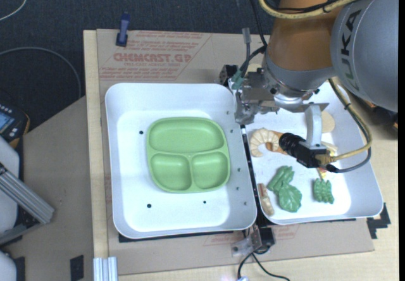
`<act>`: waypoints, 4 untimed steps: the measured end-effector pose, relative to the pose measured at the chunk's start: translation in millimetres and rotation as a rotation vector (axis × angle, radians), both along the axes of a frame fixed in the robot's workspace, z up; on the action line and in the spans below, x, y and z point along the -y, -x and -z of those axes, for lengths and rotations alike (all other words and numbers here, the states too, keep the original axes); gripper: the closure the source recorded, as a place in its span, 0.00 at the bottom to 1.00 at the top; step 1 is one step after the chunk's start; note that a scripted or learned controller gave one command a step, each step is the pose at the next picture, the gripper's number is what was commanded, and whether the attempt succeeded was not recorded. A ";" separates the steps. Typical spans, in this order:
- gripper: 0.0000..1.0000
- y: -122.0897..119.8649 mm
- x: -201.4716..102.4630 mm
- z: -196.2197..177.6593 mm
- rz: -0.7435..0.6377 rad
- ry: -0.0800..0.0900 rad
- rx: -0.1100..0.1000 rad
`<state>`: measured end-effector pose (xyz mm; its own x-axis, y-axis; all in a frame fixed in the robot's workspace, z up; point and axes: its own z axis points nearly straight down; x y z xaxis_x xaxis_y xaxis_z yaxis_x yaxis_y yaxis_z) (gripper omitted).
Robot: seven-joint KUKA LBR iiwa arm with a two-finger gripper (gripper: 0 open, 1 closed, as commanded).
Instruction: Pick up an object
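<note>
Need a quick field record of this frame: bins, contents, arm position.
left bin: holds a green divided plate, three compartments
right bin: holds a shrimp-like toy, a green leafy piece, a smaller green piece, a pale piece at the inner wall
arm: over the right bin's far end
gripper: near the divider between bins, fingers unclear
held: nothing visibly gripped

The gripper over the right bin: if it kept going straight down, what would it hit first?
Probably the shrimp, which lies just below the gripper in the right bin. Depth is hard to judge from this slanted view, so it could land on bare bin floor beside it.
</note>
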<state>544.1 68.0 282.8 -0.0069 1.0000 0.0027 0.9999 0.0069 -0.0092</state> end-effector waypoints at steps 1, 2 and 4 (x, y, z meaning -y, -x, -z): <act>1.00 -4.5 4.1 -11.7 0.006 0.002 0.010; 1.00 40.9 -34.5 23.9 0.005 0.002 0.003; 1.00 65.1 4.6 -152.1 0.010 0.004 0.005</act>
<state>479.0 63.4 434.9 0.0032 1.0000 -0.0009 1.0000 -0.0032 -0.0045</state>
